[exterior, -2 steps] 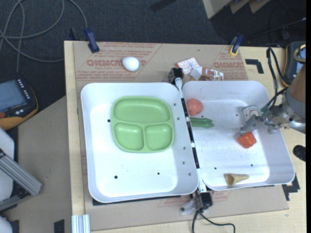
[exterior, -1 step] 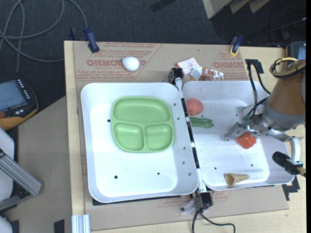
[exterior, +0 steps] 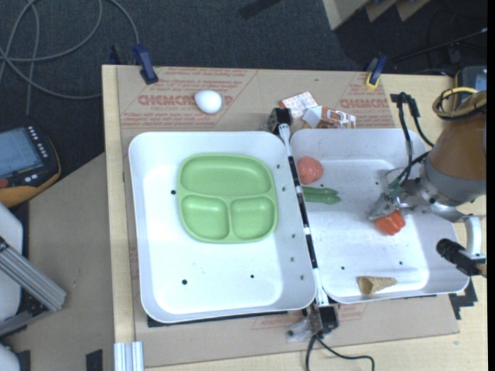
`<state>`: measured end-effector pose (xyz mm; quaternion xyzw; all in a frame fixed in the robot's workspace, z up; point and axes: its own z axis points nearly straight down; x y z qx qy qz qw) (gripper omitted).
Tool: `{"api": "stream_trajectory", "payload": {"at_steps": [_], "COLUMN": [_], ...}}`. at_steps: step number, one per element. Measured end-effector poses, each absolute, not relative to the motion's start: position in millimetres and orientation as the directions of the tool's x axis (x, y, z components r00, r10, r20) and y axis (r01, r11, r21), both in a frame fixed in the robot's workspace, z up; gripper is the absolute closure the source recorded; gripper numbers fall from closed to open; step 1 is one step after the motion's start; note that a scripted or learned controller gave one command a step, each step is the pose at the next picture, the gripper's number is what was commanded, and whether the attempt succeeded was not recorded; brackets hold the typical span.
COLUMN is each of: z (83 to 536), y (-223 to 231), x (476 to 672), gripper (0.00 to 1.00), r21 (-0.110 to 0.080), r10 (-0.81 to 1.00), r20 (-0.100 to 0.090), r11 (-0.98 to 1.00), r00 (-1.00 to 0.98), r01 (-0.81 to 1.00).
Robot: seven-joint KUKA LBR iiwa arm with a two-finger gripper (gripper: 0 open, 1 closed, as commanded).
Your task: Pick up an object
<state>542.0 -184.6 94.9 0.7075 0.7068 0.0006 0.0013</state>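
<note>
Hovering low in the right bin (exterior: 348,273), claw (exterior: 389,209) sits right over the orange piece (exterior: 390,222); can't tell its state. Risk: piece looks small and rounded, off-center pinch could squirt it toward the bin wall.

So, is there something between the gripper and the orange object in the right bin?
Nothing visible. The gripper is right beside the orange object, at its upper left, in the right bin. The green item lies apart, to the left.

Robot lab: clamped bench (exterior: 232,83), loose cables (exterior: 46,22)
</note>
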Motion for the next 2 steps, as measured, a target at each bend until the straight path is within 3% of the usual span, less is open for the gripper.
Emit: {"api": "stream_trajectory", "payload": {"at_steps": [1,2], "z": [86,185], "y": [-125,-54], "x": [577.8,600.1], "gripper": [1.0,1.0], "r21": [0.005,0.002], "r10": [1.0,1.0], "r20": [0.0,0.001], "r11": [0.001,0.002], "r00": [-0.001,-0.002], "r01": [1.0,1.0]}}
